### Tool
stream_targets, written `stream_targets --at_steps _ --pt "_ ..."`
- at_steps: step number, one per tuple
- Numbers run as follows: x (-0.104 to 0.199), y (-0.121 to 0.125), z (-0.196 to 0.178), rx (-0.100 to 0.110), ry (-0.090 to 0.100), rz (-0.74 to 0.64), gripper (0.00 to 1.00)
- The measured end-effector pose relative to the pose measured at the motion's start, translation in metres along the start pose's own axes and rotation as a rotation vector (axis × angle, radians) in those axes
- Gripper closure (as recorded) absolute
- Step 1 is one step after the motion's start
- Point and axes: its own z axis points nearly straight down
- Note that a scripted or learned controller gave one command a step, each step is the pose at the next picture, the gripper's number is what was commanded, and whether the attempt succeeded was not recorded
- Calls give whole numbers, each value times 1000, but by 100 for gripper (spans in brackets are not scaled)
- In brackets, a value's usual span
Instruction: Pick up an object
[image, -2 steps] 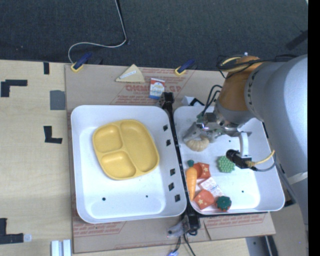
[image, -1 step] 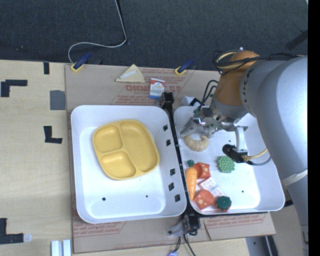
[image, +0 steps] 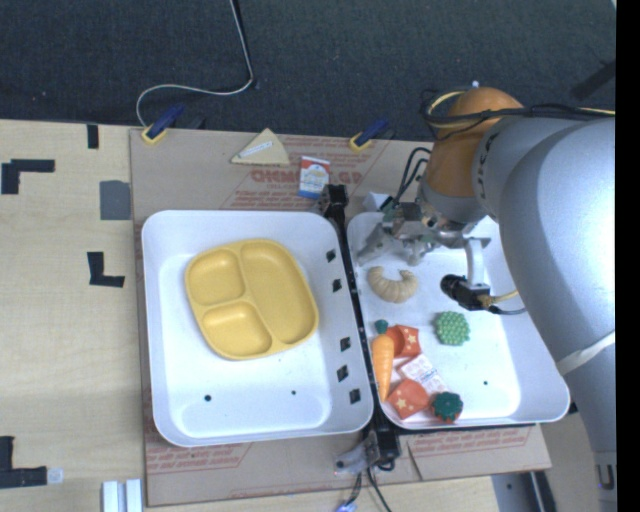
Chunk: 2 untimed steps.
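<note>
Right bin (image: 500, 400) holds all small things; left bin (image: 170, 400) holds yellow tray (image: 250, 298). Gripper (image: 400, 232) hangs low at far left of right bin; you cannot tell if jaws are open. Croissant (image: 393, 284) lies just near side of jaws, apart. You should centre over it, then descend straight. Carrot (image: 383, 366) lies nearer.
</note>
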Motion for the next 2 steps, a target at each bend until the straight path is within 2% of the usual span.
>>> stream_targets --at_steps 1,2 --pt "-6 -40 -1 -4 1 1 0" --pt "2 -1 0 0 -1 0 0"
